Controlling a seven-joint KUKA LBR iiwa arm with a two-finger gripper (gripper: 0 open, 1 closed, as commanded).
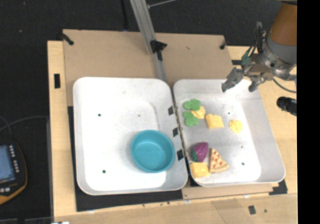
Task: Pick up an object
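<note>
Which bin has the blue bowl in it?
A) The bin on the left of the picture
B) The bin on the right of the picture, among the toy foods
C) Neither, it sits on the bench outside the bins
A: the blue bowl sits in the left bin, near its lower right corner, while the toy foods lie in the right bin.

The arm [283,28] enters at the upper right, its orange band above a grey wrist. Below the wrist the gripper [242,84] points down and leftward. Its two dark fingers [230,83] are spread apart, one to the left and one to the right, with nothing between them.
</note>
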